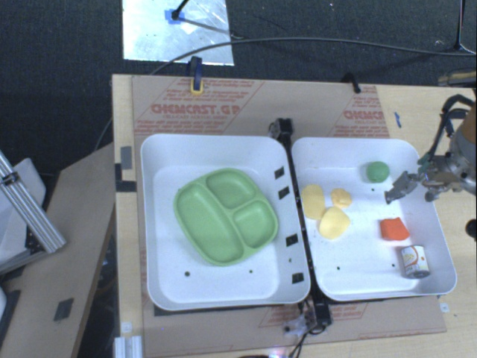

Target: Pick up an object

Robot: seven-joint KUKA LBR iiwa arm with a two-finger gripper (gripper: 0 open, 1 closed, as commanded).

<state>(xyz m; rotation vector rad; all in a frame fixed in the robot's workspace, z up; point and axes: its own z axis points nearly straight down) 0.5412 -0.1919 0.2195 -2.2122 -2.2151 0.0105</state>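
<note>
Nothing is being held yet — the gripper [412,189] is being hung open and empty at right of frame, above the orange block [393,229]

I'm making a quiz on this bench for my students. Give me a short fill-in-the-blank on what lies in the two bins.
1. The green divided plate lies in the ____ bin.
2. The can lies in the right bin, below the ____ block.
3. The plate has ____ compartments.
4. The pincer is nearest the green ____.

Missing words: left; orange; three; ball
</note>
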